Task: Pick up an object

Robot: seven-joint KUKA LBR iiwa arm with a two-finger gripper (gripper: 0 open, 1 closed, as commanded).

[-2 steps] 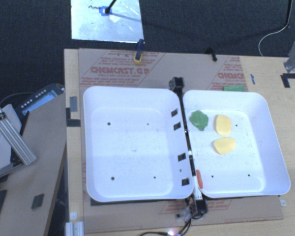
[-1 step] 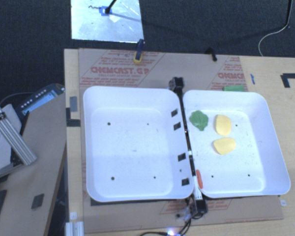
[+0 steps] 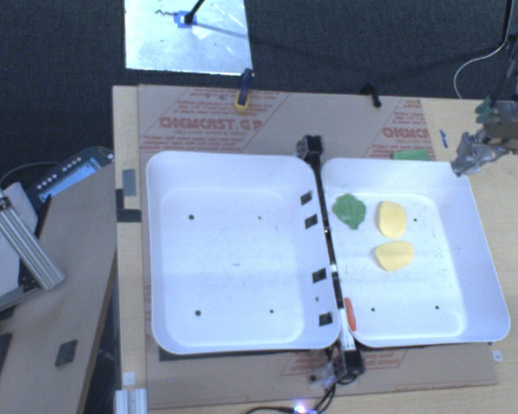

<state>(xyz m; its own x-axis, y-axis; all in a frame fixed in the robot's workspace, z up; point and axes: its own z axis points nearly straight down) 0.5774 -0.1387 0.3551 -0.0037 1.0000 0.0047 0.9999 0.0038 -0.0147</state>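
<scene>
In the right bin (image 3: pixel 466 317) lie three small flat pieces. A green leaf-shaped piece (image 3: pixel 350 210) lies near the bin's left wall, in the far half. Just beside it, to the right, is a pale yellow oval piece (image 3: pixel 392 219), standing lengthwise. A second yellow piece (image 3: pixel 394 255) lies just in front of this one, apart from it by a thin gap. The near half of this bin has much free floor, and the right side too. The left bin (image 3: pixel 233 248) has a bare white floor. The end effector (image 3: pixel 466 164) hangs above the far right corner of the right bin, well apart from the pieces; whether it is released or clenched, I cannot tell. An orange thing (image 3: pixel 350 314) lies by the wall between the bins.
</scene>
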